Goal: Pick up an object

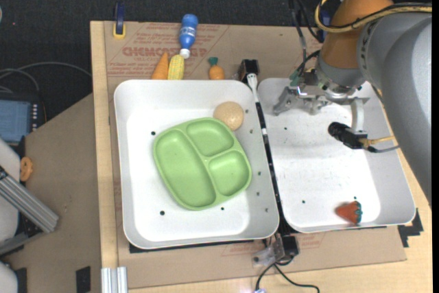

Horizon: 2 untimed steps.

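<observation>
Right bin first: one small red toy with a touch of green lies alone near the bin's lower right corner, and it's well apart from the end effector. The end effector hangs over the opposite corner, the upper left, close to the wall shared with the left bin. Its fingers are spread apart with nothing between them, so it's empty! In the left bin, a green three-compartment plate sits tilted across the middle. A beige ball rests right at the plate's upper right rim, on the bin floor. Beyond the bins, on the surface, there's a row of odds and ends: a toy carrot touching a toy corn cob, a blue-and-white bottle just behind them, and a smaller carrot near a black object.
</observation>
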Available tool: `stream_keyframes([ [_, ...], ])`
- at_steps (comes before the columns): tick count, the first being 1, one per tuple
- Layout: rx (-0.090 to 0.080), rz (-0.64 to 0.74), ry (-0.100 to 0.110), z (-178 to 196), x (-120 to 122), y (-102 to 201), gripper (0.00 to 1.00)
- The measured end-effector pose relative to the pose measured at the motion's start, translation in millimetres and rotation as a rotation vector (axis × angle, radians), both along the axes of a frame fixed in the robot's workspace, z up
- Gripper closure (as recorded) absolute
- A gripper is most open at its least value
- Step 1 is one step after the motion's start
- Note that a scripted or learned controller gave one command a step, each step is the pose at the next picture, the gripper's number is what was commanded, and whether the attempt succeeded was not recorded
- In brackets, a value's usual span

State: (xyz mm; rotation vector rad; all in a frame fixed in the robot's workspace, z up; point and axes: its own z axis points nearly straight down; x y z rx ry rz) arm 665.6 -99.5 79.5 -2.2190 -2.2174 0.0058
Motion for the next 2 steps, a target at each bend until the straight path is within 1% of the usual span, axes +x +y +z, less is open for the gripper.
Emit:
stream_keyframes([
  [1,-0.001,0.0,-0.008,16,1,0,1.0],
  [2,-0.001,0.004,-0.017,113,3,34,1.0],
])
